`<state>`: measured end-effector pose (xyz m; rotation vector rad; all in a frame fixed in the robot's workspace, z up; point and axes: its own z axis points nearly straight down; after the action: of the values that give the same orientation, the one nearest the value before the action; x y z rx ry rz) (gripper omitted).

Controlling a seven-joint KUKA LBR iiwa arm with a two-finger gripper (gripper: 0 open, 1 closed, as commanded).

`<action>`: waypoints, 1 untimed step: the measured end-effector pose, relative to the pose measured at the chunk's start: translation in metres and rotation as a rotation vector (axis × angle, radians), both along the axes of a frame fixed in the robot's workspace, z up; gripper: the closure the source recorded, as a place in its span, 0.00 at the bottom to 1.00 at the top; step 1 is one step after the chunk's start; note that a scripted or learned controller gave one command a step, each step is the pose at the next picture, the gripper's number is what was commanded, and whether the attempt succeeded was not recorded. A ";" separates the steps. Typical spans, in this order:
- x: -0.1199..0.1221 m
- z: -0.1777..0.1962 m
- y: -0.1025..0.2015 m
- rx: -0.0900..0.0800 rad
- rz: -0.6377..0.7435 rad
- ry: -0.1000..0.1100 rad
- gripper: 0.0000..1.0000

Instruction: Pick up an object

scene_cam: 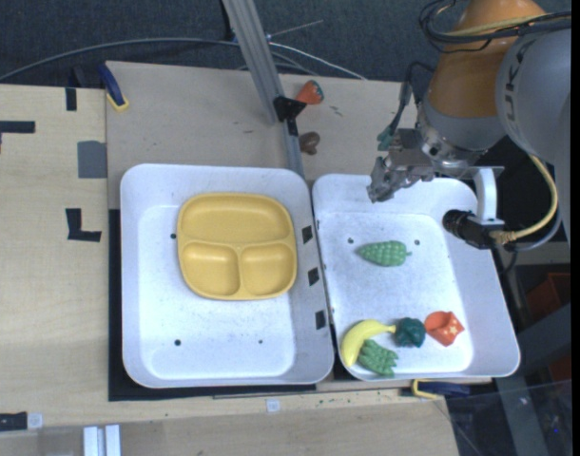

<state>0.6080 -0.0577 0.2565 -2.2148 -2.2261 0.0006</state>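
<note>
While the hand [383, 186] hovers, grip unreadable, green toy [383, 253] lies just below.

Green, yellow, orange toys [401, 333] in right bin [488, 293]

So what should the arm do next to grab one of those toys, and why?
Probably move toward the near side of the bin and lower over the green toy. The gripper hangs above the far rim of the right bin, holding nothing, and that toy lies closest and alone on the bin floor. The other toys crowd the near corner, with the banana touching its neighbours, so they look harder to grasp cleanly.
</note>
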 end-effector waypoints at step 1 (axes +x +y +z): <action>-0.015 -0.017 0.052 0.001 0.001 0.003 1.00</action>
<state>0.5925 -0.0056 0.2397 -2.2122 -2.2256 0.0028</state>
